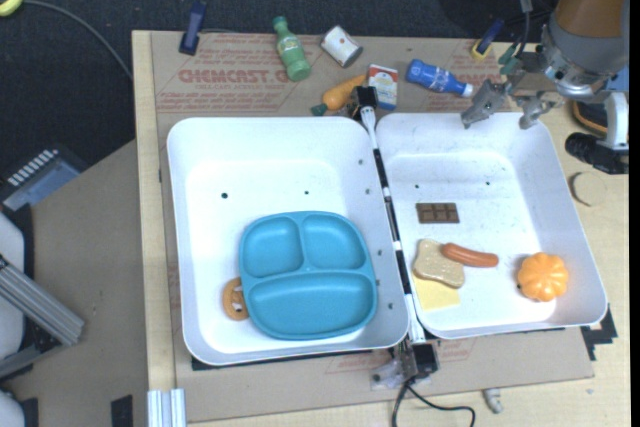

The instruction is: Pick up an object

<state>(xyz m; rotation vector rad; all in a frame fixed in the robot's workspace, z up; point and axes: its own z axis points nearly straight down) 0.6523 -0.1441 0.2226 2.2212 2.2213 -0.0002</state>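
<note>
The right bin [520, 170] holds a chocolate bar piece [437, 212], a sausage [470, 256], a slice of bread [439, 264] lying on a yellow cheese slice [433, 294], and a small orange pumpkin [542, 276]. My gripper [506, 108] hangs over the far right rim of that bin, fingers spread apart and nothing between them. It is well away from all the food items.
The left bin [200, 215] holds a blue divided plate [305, 273] and a pretzel [234, 300] beside it. Behind the bins lie a green bottle [292, 49], a blue bottle [437, 77], a small carton [381, 85], a can [341, 45] and a carrot [340, 95].
</note>
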